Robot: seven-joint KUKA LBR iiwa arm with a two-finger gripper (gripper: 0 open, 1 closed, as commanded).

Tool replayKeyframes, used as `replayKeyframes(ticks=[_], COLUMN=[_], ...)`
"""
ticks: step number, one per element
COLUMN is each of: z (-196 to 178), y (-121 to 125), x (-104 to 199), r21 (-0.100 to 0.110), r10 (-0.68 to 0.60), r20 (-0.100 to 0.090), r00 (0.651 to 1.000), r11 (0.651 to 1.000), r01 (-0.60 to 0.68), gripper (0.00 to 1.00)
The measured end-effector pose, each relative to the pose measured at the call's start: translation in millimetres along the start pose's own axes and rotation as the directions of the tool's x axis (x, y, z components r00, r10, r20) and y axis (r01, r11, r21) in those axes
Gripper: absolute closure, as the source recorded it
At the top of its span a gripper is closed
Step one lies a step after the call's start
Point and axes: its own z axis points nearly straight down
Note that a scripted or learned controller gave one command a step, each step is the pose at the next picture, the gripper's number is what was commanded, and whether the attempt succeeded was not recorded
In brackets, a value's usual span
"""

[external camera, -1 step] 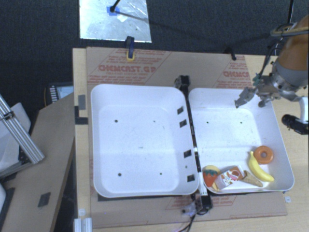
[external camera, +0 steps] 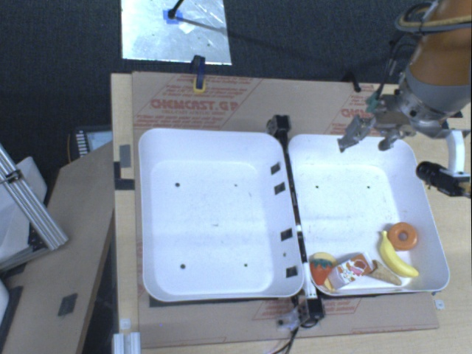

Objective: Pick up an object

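My gripper (external camera: 366, 139) hangs over the far edge of the right bin (external camera: 346, 198), its two fingers spread open with nothing between them. Along that bin's near edge lie several toy foods: a yellow banana (external camera: 396, 256), an orange donut-like ring (external camera: 403, 235), a red and white packet (external camera: 349, 271), an orange-red fruit (external camera: 320, 266) and a tan cone-shaped piece (external camera: 385, 275). All of them sit far below the gripper, in the bin's front right corner.
The left bin (external camera: 214, 212) sits beside the right one, with black clips (external camera: 284, 190) along the divider between them. A shiny metal sheet (external camera: 175, 21) lies at the back. A black fixture (external camera: 442, 178) juts in at the right bin's right edge.
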Motion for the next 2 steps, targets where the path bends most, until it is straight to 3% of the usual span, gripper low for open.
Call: replayKeyframes(ticks=[1, 2], z=[-9.0, -75.9], y=[-40.6, -108.6], x=[-63.2, -132.4], r21=[0.009, 0.003], r10=[0.019, 0.022], r20=[0.005, 0.009], r00=[1.0, 1.0], r11=[1.0, 1.0], r01=[-0.019, -0.022], gripper=[0.0, 0.0])
